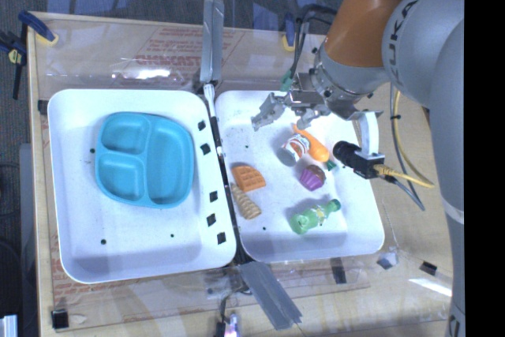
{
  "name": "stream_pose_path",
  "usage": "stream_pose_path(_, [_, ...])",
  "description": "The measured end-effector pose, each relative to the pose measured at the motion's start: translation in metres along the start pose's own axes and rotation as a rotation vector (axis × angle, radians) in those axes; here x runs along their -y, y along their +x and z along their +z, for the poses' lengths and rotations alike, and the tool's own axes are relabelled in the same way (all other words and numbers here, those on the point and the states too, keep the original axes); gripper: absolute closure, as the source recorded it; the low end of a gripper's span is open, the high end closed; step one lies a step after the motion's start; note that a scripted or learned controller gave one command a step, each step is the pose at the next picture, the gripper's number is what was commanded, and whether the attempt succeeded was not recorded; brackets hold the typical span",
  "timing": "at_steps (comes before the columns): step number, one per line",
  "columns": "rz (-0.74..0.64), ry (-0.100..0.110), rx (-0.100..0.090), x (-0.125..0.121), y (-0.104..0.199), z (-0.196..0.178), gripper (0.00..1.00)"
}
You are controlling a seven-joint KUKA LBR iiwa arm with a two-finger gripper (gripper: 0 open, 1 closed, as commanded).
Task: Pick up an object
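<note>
Pincer [293, 111] hanging over right bin [359, 237], finger state indiscernible, carrot [313, 143] just beneath, green bottle [313, 217] nearer, blue tray [147, 158] in left bin [67, 249].

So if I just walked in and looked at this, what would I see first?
Probably the big grey and orange robot arm reaching in from the right, above the right bin. Next, the bright blue divided plate lying alone in the left bin. Then the little toy foods scattered in the right bin, like a green bottle, a purple piece and an orange carrot.
</note>
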State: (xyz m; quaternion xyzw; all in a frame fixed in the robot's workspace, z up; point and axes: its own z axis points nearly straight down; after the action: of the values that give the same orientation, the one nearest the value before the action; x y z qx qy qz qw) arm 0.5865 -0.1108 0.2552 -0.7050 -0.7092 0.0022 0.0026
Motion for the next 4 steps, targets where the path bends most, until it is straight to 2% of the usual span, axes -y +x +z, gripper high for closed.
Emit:
stream_pose_path(1, [-0.093,-0.004,0.001,0.001,-0.068,-0.028,0.00])
stream_pose_path(2, [-0.071,0.000,0.000,-0.022,-0.099,0.089,0.00])
stream_pose_path(3, [-0.081,-0.002,0.001,-0.035,-0.098,0.165,0.00])
stream_pose_path(4, [-0.084,-0.001,0.001,-0.036,-0.097,0.155,1.00])
